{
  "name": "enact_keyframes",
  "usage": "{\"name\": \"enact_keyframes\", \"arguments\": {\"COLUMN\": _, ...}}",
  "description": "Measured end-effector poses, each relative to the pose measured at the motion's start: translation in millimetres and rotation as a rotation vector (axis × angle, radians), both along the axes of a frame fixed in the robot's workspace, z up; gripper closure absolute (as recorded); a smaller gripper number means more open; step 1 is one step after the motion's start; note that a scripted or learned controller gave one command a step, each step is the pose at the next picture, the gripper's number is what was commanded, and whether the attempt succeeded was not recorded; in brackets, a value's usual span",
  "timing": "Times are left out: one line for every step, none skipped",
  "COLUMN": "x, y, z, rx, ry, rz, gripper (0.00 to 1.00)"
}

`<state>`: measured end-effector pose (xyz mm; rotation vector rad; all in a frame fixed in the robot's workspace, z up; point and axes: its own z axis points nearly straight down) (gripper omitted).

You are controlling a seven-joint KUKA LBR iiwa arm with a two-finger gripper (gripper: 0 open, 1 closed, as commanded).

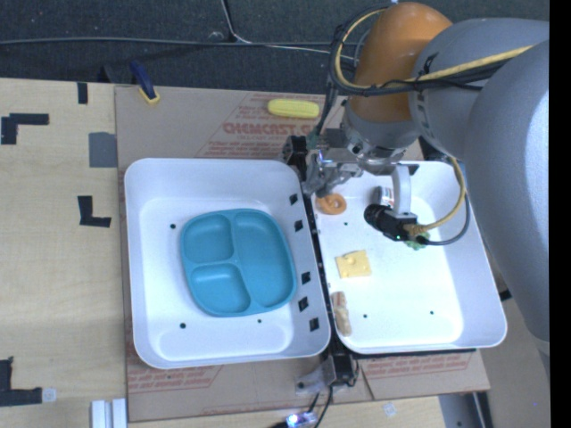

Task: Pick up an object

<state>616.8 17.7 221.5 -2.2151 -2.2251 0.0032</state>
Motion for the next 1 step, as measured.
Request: {"name": "enact_keyframes", "arguments": {"x": 17.8, "y": 54.5, "z": 9.1, "rx": 0.001, "ry": -0.003, "rz": 0.002, "gripper": 1.0}}
